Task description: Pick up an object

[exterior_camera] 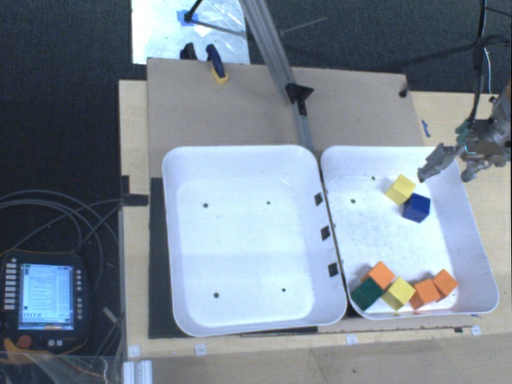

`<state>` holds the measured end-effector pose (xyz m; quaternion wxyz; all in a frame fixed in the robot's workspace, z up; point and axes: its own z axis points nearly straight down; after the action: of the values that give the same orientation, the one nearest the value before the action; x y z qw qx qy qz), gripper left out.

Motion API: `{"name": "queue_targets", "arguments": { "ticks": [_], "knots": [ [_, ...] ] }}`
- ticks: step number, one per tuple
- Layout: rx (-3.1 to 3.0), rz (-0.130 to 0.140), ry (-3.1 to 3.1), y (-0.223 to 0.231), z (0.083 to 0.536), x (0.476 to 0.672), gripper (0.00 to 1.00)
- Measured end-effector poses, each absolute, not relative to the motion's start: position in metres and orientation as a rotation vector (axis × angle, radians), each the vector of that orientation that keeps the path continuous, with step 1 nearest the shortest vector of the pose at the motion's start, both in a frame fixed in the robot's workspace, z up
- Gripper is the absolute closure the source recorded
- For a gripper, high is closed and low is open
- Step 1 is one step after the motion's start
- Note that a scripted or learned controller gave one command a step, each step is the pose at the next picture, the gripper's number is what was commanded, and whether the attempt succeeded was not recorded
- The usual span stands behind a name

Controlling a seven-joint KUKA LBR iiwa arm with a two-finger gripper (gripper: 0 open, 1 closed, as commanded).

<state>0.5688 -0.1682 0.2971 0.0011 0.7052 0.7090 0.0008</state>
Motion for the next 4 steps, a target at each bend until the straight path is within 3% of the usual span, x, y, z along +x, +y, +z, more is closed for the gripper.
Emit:
{"name": "queue_targets", "arguments": {
  "ticks": [1,4],
  "knots": [
    [2.214,0.003,2.225,-0.168,0.297,0.569,0.00],
    [2.220,-0.003,2.228,-0.160,0.135,0.579,0.00]
  ]
}}
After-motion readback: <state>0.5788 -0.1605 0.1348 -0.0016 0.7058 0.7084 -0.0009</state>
